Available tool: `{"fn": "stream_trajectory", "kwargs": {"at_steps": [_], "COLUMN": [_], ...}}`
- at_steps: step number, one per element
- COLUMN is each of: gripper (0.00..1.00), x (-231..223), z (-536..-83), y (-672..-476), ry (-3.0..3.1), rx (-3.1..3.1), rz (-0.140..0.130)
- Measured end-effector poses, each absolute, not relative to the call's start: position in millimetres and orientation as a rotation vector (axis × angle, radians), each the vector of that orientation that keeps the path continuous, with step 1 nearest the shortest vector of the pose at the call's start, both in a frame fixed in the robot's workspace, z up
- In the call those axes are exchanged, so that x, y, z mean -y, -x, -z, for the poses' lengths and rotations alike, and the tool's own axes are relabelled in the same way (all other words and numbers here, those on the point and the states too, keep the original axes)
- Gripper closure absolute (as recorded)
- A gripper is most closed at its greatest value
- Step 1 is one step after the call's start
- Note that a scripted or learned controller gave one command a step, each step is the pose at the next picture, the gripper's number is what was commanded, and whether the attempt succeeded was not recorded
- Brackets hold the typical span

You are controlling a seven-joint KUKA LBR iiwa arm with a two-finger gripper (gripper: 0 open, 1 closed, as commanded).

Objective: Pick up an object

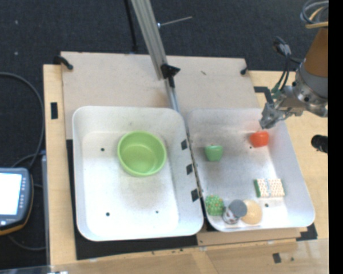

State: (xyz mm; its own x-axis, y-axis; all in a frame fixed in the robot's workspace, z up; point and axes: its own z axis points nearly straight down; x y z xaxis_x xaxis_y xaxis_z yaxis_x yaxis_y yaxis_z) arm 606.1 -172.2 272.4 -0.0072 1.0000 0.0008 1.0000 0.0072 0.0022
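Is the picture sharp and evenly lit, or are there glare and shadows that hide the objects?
In the camera view the light is soft and even; the white bins look bright but not blown out. Shadows are faint. The image is slightly soft, so the small things near the right bin's front edge blur together, and the gripper lacks fine detail.

Two bins [86, 153], one bowl [141, 153], six objects [259, 138]
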Motion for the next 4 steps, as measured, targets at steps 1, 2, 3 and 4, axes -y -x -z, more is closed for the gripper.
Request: {"fn": "stream_trajectory", "kwargs": {"at_steps": [1,2,3,4], "gripper": [1.00,1.00,1.00,1.00], "x": [121,69,13,-39], "z": [-279,-263,-268,-251], "y": [-605.6,-609.6,-604.7,-597.8], "ry": [-2.213,-2.215,-2.214,-2.215], "rx": [-2.230,-2.229,-2.231,-2.230], "rz": [-0.003,-0.001,-0.002,0.000]}}
